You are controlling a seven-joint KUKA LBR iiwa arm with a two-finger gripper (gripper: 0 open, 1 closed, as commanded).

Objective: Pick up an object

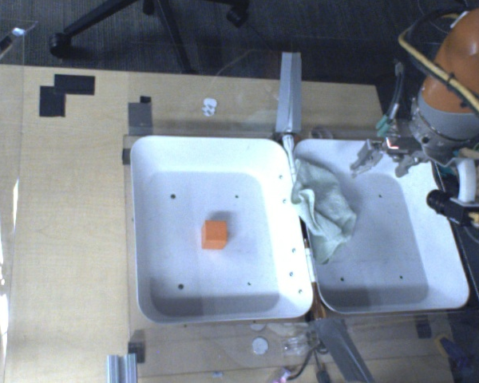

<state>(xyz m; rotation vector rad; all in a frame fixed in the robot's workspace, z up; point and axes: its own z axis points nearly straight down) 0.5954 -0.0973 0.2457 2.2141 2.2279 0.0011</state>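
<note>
- Worktop (64, 238): light wood, carries two shallow white bins side by side.
- Left bin (156, 294): holds one small orange cube (215, 234), sitting flat on the bin floor slightly below centre, well apart from every wall.
- Right bin (443, 290): holds a crumpled pale grey-green cloth (326, 210), bunched against the bin's left wall and draped partly over the rim next to the divider between the bins.
- Arm (455, 78): grey with orange band, comes in from the right, over the upper right corner of the right bin.
- Gripper (377, 153): above the upper part of the right bin, pointing left toward the cloth, near it but apart, no contact visible.
- Jaws: small and cluttered with metal parts in this view, cannot tell whether wide or narrow; nothing visible between them.
- Cube is far from the gripper, in the other bin.
- Grey upright post (289, 94) stands at the top edge where the two bins meet.
- Black tape shapes (64, 92) on the worktop's upper left.
- Black chair base (152, 6) on the dark floor beyond the worktop, top of view.
- Cables (447, 62) loop around the arm's wrist area.
</note>
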